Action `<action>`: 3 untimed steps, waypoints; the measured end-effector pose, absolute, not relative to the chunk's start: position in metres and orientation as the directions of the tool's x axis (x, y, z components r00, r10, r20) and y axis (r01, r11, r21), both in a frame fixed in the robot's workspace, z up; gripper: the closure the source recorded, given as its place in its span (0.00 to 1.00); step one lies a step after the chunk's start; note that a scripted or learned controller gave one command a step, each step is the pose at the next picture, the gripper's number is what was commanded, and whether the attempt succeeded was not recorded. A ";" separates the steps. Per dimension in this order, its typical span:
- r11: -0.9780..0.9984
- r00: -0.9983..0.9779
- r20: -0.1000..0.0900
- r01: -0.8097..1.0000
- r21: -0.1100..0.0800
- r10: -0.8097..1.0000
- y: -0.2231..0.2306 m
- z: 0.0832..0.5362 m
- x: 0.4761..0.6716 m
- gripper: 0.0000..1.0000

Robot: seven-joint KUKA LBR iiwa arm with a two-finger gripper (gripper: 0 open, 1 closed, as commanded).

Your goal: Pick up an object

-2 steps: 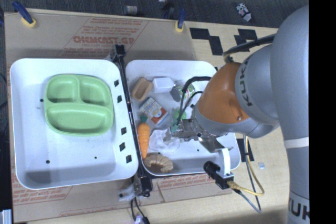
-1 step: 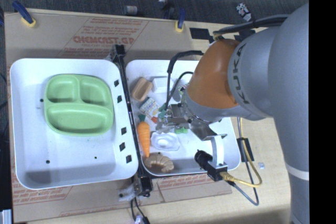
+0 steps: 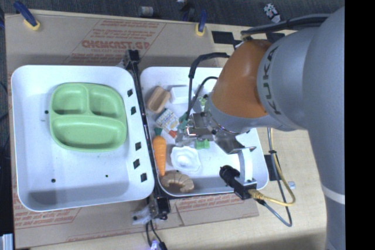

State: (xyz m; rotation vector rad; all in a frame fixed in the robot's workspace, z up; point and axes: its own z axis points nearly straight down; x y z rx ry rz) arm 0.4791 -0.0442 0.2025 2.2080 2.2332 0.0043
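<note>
My gripper (image 3: 193,132) hangs low over the middle of the right bin (image 3: 258,180), under the arm's orange band. Just below it lies a white round object (image 3: 186,158). An orange carrot (image 3: 159,155) lies upright along the bin's left wall. A brown croissant (image 3: 179,182) rests at the front edge. A tan bread piece (image 3: 157,98) sits at the back left, and a small printed packet (image 3: 167,119) lies between it and the gripper. Something green (image 3: 203,141) shows right beside the gripper; what it is stays unclear. The arm hides the bin's right half.
The left bin (image 3: 29,184) holds a green divided plate (image 3: 88,115) in its back half. A black divider with clips (image 3: 136,120) runs between the two bins. Blue clamps (image 3: 26,14) sit at the bench's far edge.
</note>
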 end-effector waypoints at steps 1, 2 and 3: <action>0.004 -0.004 -0.001 1.000 0.001 1.000 -0.106 0.202 0.477 1.00; 0.004 -0.004 -0.001 1.000 0.001 1.000 -0.150 0.196 0.477 1.00; 0.004 -0.004 0.000 1.000 0.000 1.000 -0.190 0.212 0.477 1.00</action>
